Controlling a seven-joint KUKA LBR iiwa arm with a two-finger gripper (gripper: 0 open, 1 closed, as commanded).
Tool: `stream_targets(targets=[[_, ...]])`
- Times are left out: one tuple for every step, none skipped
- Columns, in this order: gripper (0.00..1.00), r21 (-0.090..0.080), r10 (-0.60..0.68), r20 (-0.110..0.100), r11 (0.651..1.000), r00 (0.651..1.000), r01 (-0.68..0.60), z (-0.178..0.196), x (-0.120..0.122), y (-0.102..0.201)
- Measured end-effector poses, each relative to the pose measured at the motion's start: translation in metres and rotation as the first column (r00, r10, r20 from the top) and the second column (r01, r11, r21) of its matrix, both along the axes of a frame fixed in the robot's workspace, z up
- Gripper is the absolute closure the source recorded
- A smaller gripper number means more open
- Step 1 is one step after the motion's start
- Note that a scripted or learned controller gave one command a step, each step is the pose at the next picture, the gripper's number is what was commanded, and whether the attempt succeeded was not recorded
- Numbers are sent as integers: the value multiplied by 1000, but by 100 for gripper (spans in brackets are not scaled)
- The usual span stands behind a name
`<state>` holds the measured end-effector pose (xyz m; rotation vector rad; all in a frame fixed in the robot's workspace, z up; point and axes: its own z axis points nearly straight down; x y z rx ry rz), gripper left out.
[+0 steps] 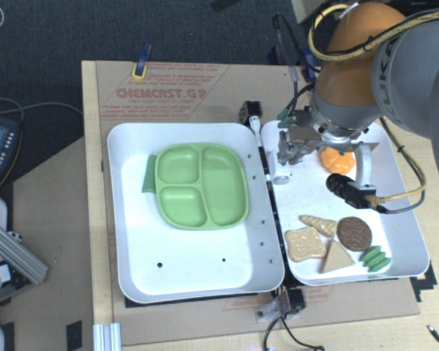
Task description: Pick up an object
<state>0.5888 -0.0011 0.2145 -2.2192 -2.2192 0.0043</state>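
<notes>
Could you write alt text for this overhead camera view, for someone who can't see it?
A grey robot arm's gripper hangs over the right white bin, which holds toy food: an orange piece, bread slices, a brown cookie. The left bin holds a green divided plate.

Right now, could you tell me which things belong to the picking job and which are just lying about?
Job:
gripper
orange object
brown disc
bread slice
green pods

Lying about:
green divided plate
blue clamp
cardboard sheet

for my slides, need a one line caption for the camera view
Gripper over right bin of toy food; green divided plate in left bin.
</notes>
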Motion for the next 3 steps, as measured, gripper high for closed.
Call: stream_targets(targets=[[100, 0, 1, 7, 1000, 1000, -1, 10, 11, 9], [100, 0, 1, 5, 1000, 1000, -1, 12, 8, 10], [100, 0, 0, 7, 1000, 1000, 0, 20, 7, -1]])
